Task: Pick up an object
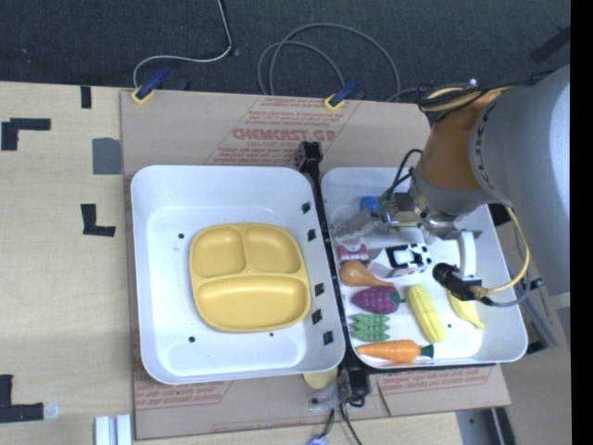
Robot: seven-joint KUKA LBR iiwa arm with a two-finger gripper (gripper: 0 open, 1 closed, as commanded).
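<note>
Toy food lies in the right bin [505,346]: the gripper [408,256] hangs above it, its state impossible to tell. Grapes [374,298] sit just below, corn [425,311] beside them, carrot [391,349] nearest the front wall.

We see our grey arm [533,146] with its orange wrist band [451,151], trailing black and yellow cables [505,286].

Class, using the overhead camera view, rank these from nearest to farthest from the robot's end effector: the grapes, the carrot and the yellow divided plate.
1. Grapes: right bin, just below-left of the end effector.
2. Carrot: right bin, along its bottom edge.
3. Yellow divided plate: in the left bin, farthest.
</note>
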